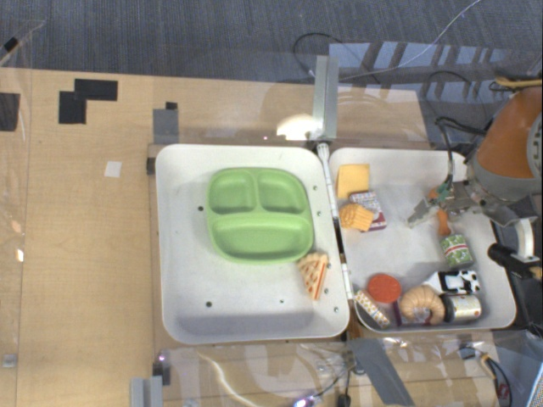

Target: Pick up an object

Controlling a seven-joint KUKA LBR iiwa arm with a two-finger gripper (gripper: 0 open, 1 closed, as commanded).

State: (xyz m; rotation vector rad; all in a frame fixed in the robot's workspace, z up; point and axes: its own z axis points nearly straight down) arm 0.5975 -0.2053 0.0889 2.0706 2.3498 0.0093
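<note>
- The grey two-finger gripper [434,206] sits over the right part of the right shallow white bin [399,164], reaching in from the right. Fingers look spread, one tip pointing left toward bare bin floor, the other near an orange carrot-shaped piece [442,220].
- It has nothing clearly in its grasp; the carrot-shaped piece sits right at the fingers, but I can't tell whether it's clamped or just lying under them.
- Nearest candidates: the carrot-shaped piece touching or just below the fingertips, and a small green-and-white patterned can [456,249] just nearer to the camera than the gripper.
- Well apart from the gripper, far-left in the same bin: a yellow cheese-like block [354,179], a ridged orange snack piece [357,218] and a small dark red-and-white packet [369,203].
- Near edge of that bin: a red round disc [383,288], a tan croissant-shaped pastry [422,304], a black-and-white patterned box [459,281] and a metal cylinder [463,309], packed touching one another.
- Risk: the thin carrot-shaped piece may slip or pivot out if the fingers close off-centre.
- Risk: closing low could nudge the can, which looks free to roll.
- Risk: the near-edge cluster is tight, so fingers may catch two items or jam.
- The left bin holds a green divided plastic plate [259,214] and a toy pizza slice [315,272], far from the gripper.
</note>
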